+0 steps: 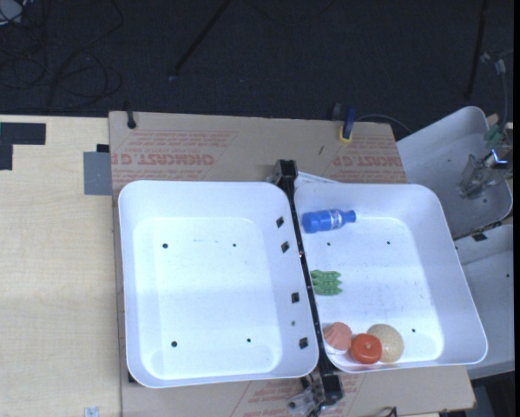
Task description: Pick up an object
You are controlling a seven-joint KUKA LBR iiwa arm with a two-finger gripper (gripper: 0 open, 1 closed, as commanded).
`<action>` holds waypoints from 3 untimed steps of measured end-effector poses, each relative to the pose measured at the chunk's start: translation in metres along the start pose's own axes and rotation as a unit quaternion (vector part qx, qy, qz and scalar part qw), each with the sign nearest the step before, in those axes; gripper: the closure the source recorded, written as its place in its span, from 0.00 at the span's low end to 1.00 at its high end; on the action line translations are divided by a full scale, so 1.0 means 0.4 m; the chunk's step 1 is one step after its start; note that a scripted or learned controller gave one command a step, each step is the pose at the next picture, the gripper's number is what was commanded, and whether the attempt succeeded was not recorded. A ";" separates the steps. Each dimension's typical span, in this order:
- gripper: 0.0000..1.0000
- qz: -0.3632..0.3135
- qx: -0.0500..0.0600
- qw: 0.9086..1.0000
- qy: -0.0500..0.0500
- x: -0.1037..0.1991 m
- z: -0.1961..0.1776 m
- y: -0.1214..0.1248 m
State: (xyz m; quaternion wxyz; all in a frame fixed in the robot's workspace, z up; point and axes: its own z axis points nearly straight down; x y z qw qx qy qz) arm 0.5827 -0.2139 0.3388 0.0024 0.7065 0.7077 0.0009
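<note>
Gripper (483, 170) sits at the far right, outside the right bin (450, 259); can't tell whether it's released or clenched. Blue bottle (329, 221) lies well to its left. Green item (326, 282), red ball (365, 348) & tan ball (388, 340) are further down-left, all apart from gripper.

Overhead slanted view of both bins (129, 233)

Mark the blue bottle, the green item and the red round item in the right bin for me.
blue bottle (327, 221), camera view, on the middle of its body.
green item (326, 282), camera view, on its centre.
red round item (365, 348), camera view, on its top face.
</note>
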 end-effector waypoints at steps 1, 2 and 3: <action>1.00 0.002 0.010 1.000 0.004 0.005 0.346 -0.072; 1.00 0.000 0.002 1.000 0.001 0.002 0.375 0.031; 1.00 0.000 -0.002 1.000 -0.001 -0.001 0.142 0.039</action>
